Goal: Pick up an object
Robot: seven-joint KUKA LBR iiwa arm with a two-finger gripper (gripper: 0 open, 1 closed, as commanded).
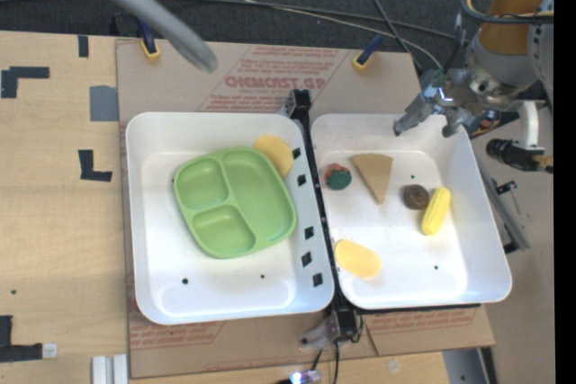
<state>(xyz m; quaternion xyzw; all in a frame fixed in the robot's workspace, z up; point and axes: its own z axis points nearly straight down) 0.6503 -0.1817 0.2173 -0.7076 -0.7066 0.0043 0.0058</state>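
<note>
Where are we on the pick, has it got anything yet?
Nothing looks picked: the open two-finger gripper hangs over the right white bin's top rim with nothing between its fingers. In hand: only the approach. Left: descend and grasp one item, such as the tan wedge, brown round piece or yellow corn-shaped toy, all lying in that bin.

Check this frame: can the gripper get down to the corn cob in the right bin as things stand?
Probably yes. The gripper hangs over the right bin's far rim, and the corn cob lies uncovered, with the brown piece close beside it.
</note>
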